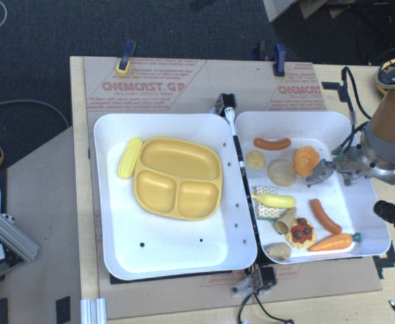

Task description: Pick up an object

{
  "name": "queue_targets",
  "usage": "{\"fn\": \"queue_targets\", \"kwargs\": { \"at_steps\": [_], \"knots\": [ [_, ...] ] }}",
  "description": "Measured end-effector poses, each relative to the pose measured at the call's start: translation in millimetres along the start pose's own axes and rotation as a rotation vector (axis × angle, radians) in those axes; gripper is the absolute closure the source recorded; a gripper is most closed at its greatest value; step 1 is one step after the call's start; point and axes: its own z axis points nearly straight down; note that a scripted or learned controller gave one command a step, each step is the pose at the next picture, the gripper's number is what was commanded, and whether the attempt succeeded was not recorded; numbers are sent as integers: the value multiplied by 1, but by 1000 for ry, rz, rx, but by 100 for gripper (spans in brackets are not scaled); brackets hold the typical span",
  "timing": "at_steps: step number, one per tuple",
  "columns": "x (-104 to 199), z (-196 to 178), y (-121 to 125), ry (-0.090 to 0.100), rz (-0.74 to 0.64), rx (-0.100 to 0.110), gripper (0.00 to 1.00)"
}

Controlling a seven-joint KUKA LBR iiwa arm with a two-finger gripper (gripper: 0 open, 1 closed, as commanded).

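The right bin (359, 201) holds several toy foods. Among them are an orange piece (306, 159), a sausage (272, 142), a pale round disc (282, 173), a small beige lump (254, 159), a banana (274, 200), a second sausage (325, 216), a carrot (331, 242) and a small tart with red berries (300, 232). My gripper (323, 171) reaches in from the right, low over the bin. Its tip is just right of the orange piece and above the second sausage. Nothing shows as held.
The left bin (116, 235) carries a yellow divided plate (177, 178) with a corn cob (129, 157) beside its left edge. A black divider strip (238, 174) runs between the bins. The arm's orange band (391, 117) hangs over the right bin's right rim.
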Motion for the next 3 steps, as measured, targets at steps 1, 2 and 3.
{"fn": "queue_targets", "kwargs": {
  "at_steps": [1, 2, 3],
  "knots": [
    [2, 45, -7, 1, 1, 2, 0],
    [3, 64, -7, 0, 0, 1, 0],
    [2, 52, -7, -2, 1, -3, 100]
  ]
}}
